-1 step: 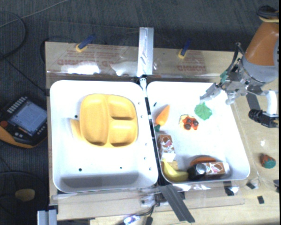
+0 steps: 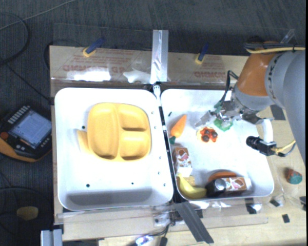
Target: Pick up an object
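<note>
The gripper [image 2: 219,118] hangs low over the right bin [image 2: 256,170], in its upper part, at the end of the grey arm [image 2: 290,81] with the orange band [image 2: 251,76]. Whether it is spread or closed cannot be told from this angle; a small green piece [image 2: 225,125] shows right at its tip, but nothing can be seen held by it. Just below and to the left of it lies a small red and black toy [image 2: 209,134], near but apart from the tip.

There are two white bins. The left bin [image 2: 72,188] holds one yellow tray [image 2: 118,130] with divided compartments. The right bin holds one carrot [image 2: 178,125] near its left wall, tilted; one small packet [image 2: 182,157] below it; one banana [image 2: 190,189] in the lower left corner; and one dark bottle [image 2: 227,184] lying on its side along the bottom wall, just right of the banana.

On the floor to the left of the bench lies one handheld controller [image 2: 23,132] with a screen.
</note>
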Tool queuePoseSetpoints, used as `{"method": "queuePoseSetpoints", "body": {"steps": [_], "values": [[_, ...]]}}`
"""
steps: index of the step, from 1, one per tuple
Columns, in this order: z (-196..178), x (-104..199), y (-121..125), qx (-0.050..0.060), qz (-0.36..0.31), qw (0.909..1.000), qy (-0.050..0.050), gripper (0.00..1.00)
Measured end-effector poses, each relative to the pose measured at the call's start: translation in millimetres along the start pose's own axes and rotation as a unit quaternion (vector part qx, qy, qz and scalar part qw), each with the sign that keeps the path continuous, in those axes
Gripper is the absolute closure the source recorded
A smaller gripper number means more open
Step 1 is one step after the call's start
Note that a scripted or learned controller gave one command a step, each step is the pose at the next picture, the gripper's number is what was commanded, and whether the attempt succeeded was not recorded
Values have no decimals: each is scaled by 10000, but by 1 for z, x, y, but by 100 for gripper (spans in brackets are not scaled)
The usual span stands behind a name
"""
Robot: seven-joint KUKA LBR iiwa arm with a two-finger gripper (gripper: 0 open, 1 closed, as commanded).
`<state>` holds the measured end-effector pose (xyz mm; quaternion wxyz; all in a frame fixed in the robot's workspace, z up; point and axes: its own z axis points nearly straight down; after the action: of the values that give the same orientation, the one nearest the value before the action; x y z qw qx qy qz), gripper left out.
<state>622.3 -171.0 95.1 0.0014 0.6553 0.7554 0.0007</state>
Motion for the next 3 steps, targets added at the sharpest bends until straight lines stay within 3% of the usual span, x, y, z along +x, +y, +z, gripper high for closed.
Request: {"method": "queuePoseSetpoints", "body": {"steps": [1,2,3], "values": [[-9,1,1,-3,-6,10000,7,100],[-111,60,11,12,-366,9993,6,100],[0,58,-29,1,-825,9966,5,100]]}}
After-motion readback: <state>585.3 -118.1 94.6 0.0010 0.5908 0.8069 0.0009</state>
